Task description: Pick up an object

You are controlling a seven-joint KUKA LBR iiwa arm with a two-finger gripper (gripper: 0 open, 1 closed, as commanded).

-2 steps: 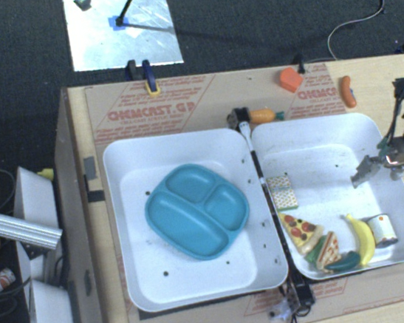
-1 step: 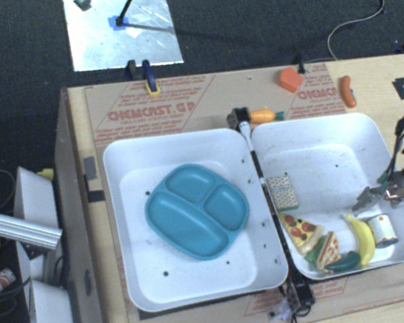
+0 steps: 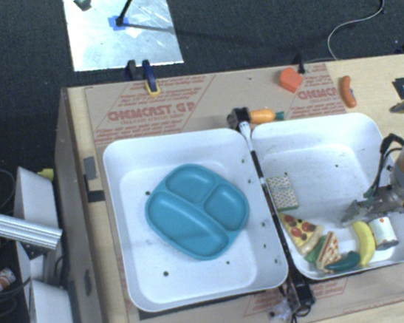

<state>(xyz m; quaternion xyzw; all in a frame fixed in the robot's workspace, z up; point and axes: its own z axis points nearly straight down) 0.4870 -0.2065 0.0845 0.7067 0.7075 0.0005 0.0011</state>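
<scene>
2 bins [image 3: 185,146]; hand [image 3: 365,209] above banana [image 3: 364,240].

You see a curved yellow plastic banana [image 3: 364,241] lying at the frame's lower right, beside a small white can [image 3: 383,232].

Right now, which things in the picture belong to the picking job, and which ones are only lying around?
Belonging to the job:
- gripper, over the right bin
- banana
- white can
- pizza slice
- sandwich
- sponge

Just lying about:
- blue plate in the left bin
- orange block
- sausage
- clamp
</scene>
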